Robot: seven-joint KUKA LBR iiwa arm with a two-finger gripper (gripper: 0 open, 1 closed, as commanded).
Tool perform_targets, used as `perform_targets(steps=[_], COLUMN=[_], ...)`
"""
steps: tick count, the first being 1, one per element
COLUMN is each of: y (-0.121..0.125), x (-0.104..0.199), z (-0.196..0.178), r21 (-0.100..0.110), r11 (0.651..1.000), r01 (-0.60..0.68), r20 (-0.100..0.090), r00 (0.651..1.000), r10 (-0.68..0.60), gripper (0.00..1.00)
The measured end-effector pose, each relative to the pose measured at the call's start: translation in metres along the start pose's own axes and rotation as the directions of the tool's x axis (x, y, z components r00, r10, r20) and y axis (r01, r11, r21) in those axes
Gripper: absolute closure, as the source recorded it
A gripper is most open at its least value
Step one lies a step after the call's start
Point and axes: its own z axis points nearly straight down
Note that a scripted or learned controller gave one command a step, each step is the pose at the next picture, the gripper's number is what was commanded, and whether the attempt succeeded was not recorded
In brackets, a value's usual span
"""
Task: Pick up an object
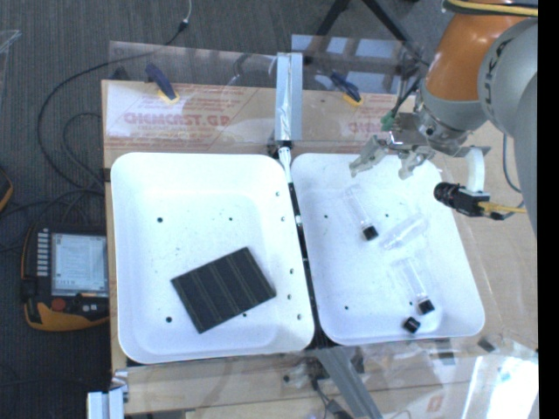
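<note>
Bench (201,120): we see it carrying two shallow white bins side by side, with clamps along its far edge, past the tool.
Arm (489,59): grey with an orange band, we see it reaching in from the right and ending above the far edge of the right bin.
Left bin (140,190): it lies well to the tool's left, across the divider.
Right bin (454,321): it sits directly under and in front of the tool.
Dark ribbed panel (224,288): the largest candidate, lying flat and slanted in the left bin, well apart from the tool, on its left and nearer the camera.
Clear tubes with black caps (410,282): we make out about three of them lying in the right bin, below the tool and toward the near side; they are nearly transparent, so their outlines are hard to trace.
Nearest tube (358,212): it lies just below the tool, slightly to its left, with its black cap pointing away from the tool.
Tool (391,157): we see its two fingers spread apart with nothing between them, raised over the far rim of the right bin.
Progress: we judge that nothing is picked up yet; every object rests in a bin.
Remaining: we judge that choosing an object, descending, closing and lifting are all left to do.
</note>
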Motion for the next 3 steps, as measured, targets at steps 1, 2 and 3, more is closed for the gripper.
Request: perform_targets(steps=[1,2,3], y=[-0.039,-0.085,-0.156], x=[-0.026,-0.048,-0.081], z=[0.117,0.127,0.127], r21=[-0.002,-0.021,-0.022], r11=[0.997,0.995,0.994], r01=[0.073,0.094,0.103], r20=[-0.001,0.007,0.010], r00=[0.997,0.996,0.995], r10=[-0.073,-0.094,-0.103], gripper=[0.00,0.00,0.00])
